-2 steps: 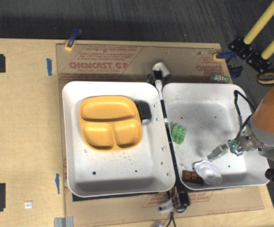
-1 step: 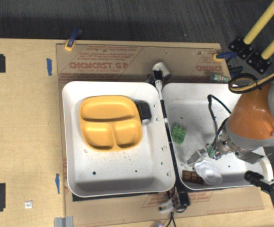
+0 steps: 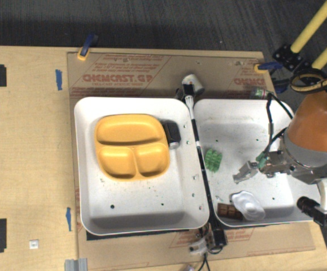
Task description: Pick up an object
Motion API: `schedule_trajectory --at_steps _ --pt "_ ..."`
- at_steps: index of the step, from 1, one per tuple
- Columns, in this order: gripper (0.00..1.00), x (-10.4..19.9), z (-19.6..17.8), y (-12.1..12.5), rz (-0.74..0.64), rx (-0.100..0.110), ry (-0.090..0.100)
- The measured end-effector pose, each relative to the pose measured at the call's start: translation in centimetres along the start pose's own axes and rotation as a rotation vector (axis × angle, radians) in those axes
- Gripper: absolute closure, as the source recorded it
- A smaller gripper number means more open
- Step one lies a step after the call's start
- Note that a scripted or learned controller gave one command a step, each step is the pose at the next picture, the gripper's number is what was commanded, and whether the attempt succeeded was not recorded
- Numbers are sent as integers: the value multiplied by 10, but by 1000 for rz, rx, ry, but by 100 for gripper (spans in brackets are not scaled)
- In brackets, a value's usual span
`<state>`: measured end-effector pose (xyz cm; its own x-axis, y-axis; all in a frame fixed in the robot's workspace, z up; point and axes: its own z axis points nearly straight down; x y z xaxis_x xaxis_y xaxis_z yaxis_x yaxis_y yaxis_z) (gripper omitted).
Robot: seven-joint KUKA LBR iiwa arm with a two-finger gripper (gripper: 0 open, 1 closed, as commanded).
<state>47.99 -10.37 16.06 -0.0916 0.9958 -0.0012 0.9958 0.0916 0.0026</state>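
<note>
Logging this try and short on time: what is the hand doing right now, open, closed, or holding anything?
Hand: over the right bin, between the green piece and the arm; whether open or closed cannot be told, and nothing is seen held.

tray [image 3: 132, 145] in left bin [image 3: 90, 168]

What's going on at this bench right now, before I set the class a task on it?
A robot arm reaches into the right bin, its gripper low among a green piece, a clear plastic item and a brown bar. A yellow divided tray lies in the left bin.
</note>
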Motion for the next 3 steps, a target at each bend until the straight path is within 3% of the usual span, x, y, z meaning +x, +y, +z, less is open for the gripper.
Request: schedule_trajectory --at_steps 1,2,3 --pt "0 8 76 -1 229 5 3" --pt "0 -86 76 -8 -20 4 9" --pt "0 -13 76 -2 -35 2 3"
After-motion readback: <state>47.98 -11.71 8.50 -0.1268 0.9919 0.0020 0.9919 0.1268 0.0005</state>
